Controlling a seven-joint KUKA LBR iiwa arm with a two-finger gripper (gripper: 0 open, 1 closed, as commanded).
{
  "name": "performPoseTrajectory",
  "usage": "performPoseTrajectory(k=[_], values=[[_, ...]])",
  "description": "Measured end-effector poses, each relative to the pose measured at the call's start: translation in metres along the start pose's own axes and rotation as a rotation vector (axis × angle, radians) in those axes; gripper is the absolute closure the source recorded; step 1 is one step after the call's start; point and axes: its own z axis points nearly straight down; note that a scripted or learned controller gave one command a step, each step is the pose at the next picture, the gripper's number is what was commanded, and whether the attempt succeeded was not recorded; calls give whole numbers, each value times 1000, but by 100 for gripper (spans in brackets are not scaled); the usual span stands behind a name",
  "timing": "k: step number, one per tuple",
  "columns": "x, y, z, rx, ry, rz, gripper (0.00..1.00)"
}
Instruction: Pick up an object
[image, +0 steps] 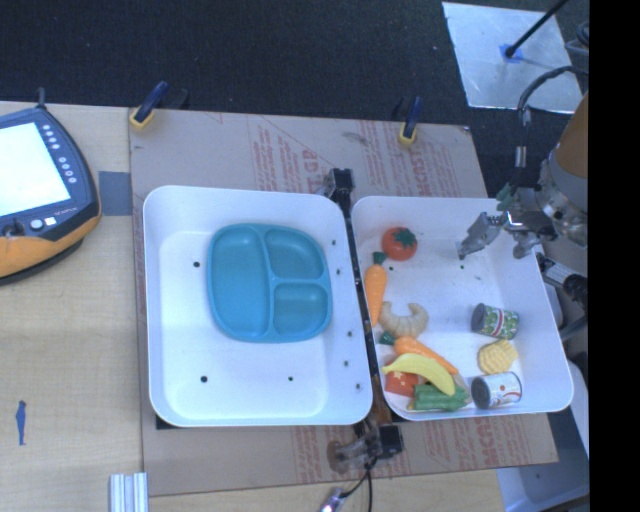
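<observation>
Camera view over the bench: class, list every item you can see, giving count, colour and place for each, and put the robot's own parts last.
Bins: 2, white, side by side; left bin, right bin.
Divided plate: 1, blue, in left bin.
Tomato: 1, red, right bin, far left corner.
Carrot: 1, orange, along right bin's left wall.
Ginger-like root: 1, tan, beside carrot.
Banana: 1, yellow, on the near vegetable pile.
Cans: 2; green-labelled can, red-labelled can.
Cracker: 1, yellow, between cans.
Tablet: 1, orange-cased, bench's left.
Clamps: 2, blue-yellow, far edge.
Gripper: 1, grey, over right bin's far right.
</observation>
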Motion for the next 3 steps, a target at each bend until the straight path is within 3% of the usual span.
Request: performPoseTrajectory(k=[1, 2, 3], values=[[29, -39, 139, 1, 0, -1, 0], [56, 33, 137, -2, 0, -1, 0], [66, 75, 137, -2, 1, 1, 0]])
